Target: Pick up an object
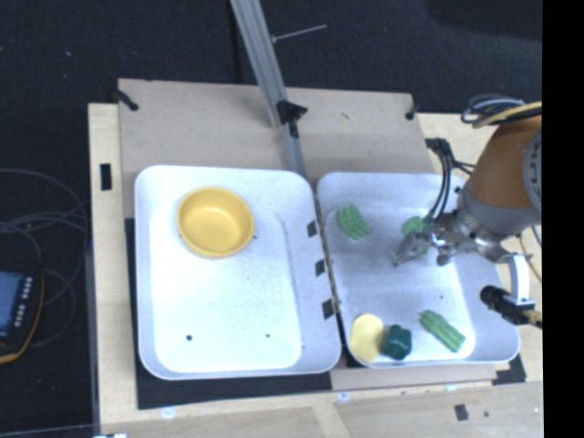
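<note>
My gripper (422, 252) hangs low over the middle of the right bin (388, 190), reaching in from the right on the grey and orange arm (500, 176). Its two fingers stand apart, open, with only white bin floor between them. A small green piece (415, 225) lies just behind the fingers, touching or nearly touching them. A ridged green block (351, 222) lies to the left of the gripper. Near the bin's front edge sit a yellow lump (366, 334), a dark green piece (397, 342) against it, and a long green ridged object (443, 329).
The left bin (228, 336) holds a yellow bowl (215, 221) at its back left. A grey metal post (265, 57) slants up from the divider between the bins. Cables (447, 181) hang beside the arm at the right bin's back right.
</note>
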Tool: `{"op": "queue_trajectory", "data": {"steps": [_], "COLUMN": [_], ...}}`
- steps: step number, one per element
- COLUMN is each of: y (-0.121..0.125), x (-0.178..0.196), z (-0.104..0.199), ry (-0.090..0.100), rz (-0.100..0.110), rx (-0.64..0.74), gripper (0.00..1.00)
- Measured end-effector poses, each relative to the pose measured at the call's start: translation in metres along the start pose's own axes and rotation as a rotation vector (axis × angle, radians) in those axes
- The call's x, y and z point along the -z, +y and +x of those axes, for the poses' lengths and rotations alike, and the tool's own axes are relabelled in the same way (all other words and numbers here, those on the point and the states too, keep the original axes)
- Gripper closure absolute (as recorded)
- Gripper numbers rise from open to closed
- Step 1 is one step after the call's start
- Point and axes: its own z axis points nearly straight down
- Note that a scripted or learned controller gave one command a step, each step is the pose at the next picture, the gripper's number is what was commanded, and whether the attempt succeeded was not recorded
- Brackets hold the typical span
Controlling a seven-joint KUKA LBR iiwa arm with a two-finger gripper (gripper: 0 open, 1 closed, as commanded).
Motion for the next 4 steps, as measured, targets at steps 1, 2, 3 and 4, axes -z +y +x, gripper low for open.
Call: {"op": "queue_trajectory", "data": {"steps": [1, 2, 3, 4], "y": [0.000, 0.001, 0.003, 0.004], "x": [-0.034, -0.022, 0.038, 0.091], "z": [-0.001, -0.001, 0.006, 0.005], "ry": [-0.001, 0.000, -0.001, -0.001], "rz": [-0.002, -0.007, -0.010, -0.009], "rx": [0.000, -0.001, 0.001, 0.001], "gripper": [0.00, 1.00, 1.00, 1.00]}}
